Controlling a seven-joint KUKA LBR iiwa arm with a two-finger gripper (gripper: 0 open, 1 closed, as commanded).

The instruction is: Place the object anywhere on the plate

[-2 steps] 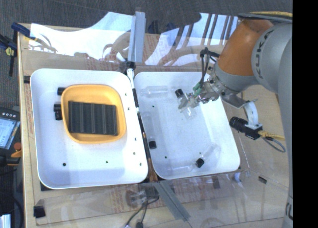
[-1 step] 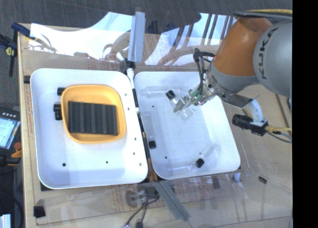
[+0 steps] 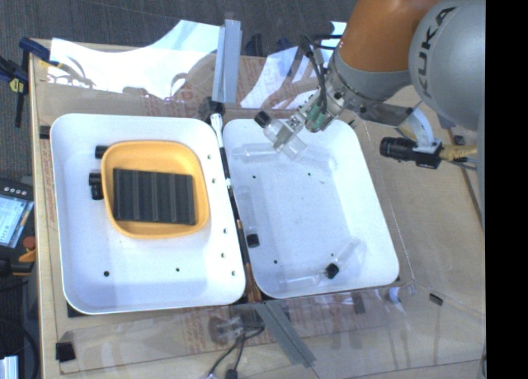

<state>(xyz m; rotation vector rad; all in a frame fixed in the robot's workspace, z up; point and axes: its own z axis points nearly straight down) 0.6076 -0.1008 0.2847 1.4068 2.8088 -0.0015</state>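
A yellow plate (image 3: pixel 155 190) with rounded corners is seen flat in the left bin (image 3: pixel 74 270), a dark ribbed object (image 3: pixel 157 197) laid upon it.

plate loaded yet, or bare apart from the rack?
Not loaded. The yellow plate in the left bin carries just the dark ridged rack.

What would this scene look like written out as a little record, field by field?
arm: grey KUKA arm with orange band, reaching in from the right
gripper: gripper over the right bin's far edge
left bin: left bin, holds the yellow plate
on the plate: dark ribbed block
right bin: right bin, with a small dark item near its front corner
bench: wooden bench, papers at the back
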